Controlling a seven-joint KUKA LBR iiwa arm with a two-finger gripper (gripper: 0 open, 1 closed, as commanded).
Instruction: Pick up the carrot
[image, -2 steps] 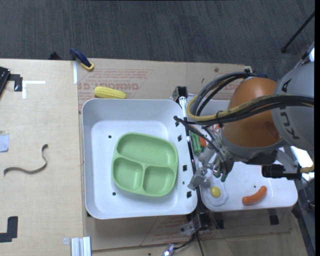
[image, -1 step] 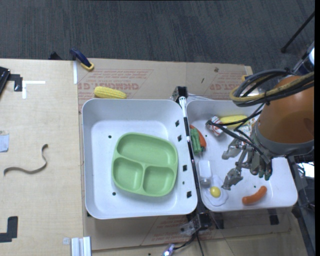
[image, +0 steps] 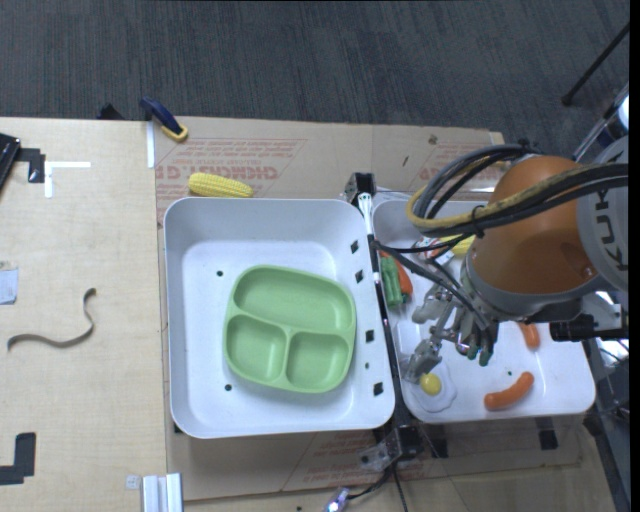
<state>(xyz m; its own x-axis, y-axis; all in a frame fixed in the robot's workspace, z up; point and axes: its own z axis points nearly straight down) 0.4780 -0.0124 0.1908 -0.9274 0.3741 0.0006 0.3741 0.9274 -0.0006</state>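
Carrot (image: 393, 280) lies by the right bin's (image: 560, 400) left wall, apart from the gripper (image: 452, 345). Jaws' state: cannot tell.

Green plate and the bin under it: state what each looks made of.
Green plate: seemingly moulded plastic, matte pale green, with smooth rounded dividers forming three compartments. Left bin: probably white plastic, slightly glossy, judging by soft highlights along its rounded rim. Neither can be confirmed by look alone.

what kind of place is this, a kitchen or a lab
Most likely a robotics lab bench, not a kitchen: a cabled arm's gripper hangs over two white bins, with toy food such as a carrot and a corn cob on a cardboard-covered bench.
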